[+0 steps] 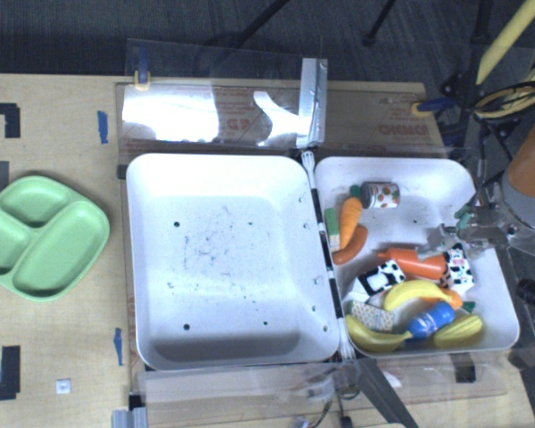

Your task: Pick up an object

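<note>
On the bench, the right bin (428, 172) holds a carrot (349, 230) and banana (419, 294) (among other toys), the gripper (468, 233) poised at its right edge.

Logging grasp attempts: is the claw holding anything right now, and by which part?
Cannot be told. The claw sits at the right bin's edge, above the toys; nothing shows between its tips.

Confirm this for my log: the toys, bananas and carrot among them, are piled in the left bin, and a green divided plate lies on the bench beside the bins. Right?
Not quite. The camera view shows the toys, bananas and carrot included, in the right bin, not the left bin. The green divided plate does lie on the bench beside the bins.
</note>
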Action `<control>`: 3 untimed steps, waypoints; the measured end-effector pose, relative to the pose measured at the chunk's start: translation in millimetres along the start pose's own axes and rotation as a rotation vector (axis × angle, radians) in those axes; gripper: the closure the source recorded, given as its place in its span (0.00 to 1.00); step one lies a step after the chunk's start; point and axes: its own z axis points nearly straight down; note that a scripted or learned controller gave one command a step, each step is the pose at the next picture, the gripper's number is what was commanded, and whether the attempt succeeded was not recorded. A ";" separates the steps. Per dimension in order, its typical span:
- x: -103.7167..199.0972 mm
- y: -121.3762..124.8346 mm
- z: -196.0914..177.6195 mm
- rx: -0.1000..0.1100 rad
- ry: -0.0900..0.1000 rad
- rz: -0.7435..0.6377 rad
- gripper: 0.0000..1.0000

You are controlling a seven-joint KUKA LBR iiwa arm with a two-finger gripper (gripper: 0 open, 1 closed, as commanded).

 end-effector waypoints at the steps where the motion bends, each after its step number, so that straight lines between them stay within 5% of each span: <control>1: -25.8 24.3 65.0 -0.035 -0.006 0.099 0.00; 2: -21.9 13.4 68.3 -0.049 -0.011 0.114 0.00; 3: -33.5 65.1 78.3 -0.033 0.008 0.349 0.00</control>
